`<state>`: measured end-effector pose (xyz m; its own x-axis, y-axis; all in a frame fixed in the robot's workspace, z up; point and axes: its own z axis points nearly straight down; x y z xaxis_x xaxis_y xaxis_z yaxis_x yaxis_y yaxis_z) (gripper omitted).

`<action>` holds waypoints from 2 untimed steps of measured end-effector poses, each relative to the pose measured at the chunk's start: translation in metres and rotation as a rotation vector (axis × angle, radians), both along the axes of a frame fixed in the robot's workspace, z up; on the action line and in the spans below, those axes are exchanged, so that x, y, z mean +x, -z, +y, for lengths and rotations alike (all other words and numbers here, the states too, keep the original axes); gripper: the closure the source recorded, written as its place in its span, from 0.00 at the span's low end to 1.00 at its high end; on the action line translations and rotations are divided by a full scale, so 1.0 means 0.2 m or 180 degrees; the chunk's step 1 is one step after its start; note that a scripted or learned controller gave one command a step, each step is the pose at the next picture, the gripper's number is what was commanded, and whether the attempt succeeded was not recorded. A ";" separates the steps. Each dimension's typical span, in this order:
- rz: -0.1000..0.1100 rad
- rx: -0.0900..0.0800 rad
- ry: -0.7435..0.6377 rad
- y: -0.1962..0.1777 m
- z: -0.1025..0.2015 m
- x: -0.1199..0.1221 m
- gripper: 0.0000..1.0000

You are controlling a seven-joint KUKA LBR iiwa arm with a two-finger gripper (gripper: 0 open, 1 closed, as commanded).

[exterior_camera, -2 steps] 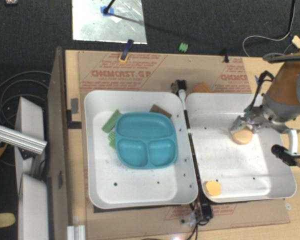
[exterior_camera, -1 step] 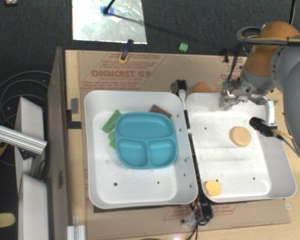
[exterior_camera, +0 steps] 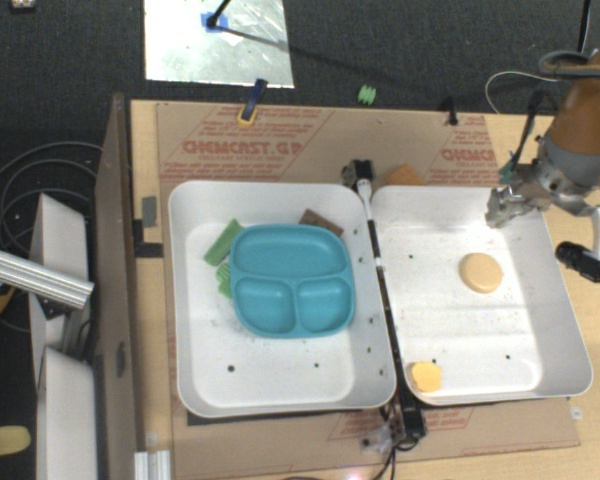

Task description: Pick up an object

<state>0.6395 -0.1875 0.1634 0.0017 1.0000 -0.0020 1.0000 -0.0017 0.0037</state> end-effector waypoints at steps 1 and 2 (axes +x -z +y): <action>0.0002 0.0002 -0.0015 0.01 0.01 0.01 0.00; 0.0025 0.0009 -0.0003 0.42 -0.05 -0.12 0.00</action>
